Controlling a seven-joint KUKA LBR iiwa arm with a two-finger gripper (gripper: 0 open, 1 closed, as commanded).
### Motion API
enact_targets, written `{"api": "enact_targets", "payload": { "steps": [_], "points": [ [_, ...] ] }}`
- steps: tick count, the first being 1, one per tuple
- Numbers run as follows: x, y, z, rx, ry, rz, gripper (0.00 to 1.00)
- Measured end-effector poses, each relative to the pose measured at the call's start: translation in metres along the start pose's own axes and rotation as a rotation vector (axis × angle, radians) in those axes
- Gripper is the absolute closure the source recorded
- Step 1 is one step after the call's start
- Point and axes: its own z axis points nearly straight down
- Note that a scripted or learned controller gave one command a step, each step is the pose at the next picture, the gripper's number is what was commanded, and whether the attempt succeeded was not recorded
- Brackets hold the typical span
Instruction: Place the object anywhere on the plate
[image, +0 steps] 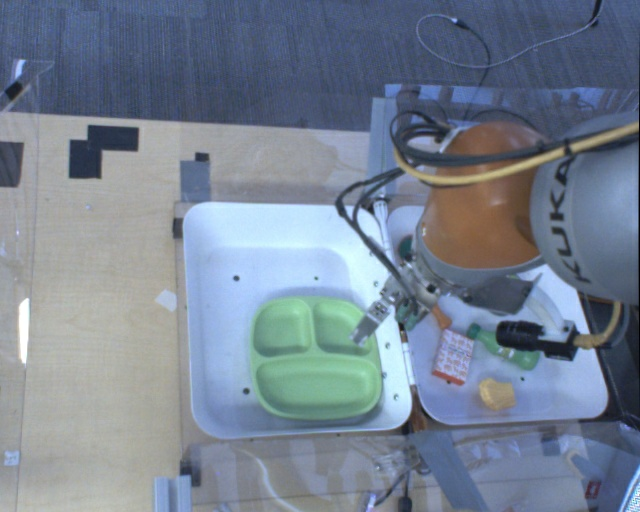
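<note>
A green divided plate (315, 358) lies in the left white bin (215, 300), toward its front. My gripper (372, 323) hangs low over the plate's right edge, by the upper right compartment, close to the wall between the two bins. The plate's compartments look bare. The arm's orange and grey wrist hides the back part of the right bin (560, 405). I cannot make out any object in the gripper.
In the right bin lie a red-and-white packet (454, 357), a yellow lump (496, 394), a green item (493, 343) and a small orange piece (441, 318). Cables loop from the wrist over the bins' shared wall.
</note>
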Motion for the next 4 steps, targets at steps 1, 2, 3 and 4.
{"api": "enact_targets", "payload": {
  "steps": [1, 2, 3, 4],
  "points": [
    [-0.001, 0.002, -0.011, -0.004, -0.003, 0.0, 1.0],
    [-0.001, 0.002, -0.011, -0.004, -0.003, 0.0, 0.0],
    [-0.003, 0.003, -0.022, -0.009, -0.006, -0.001, 1.0],
    [0.024, 0.01, 0.057, 0.025, 0.018, -0.057, 1.0]
  ]
}}
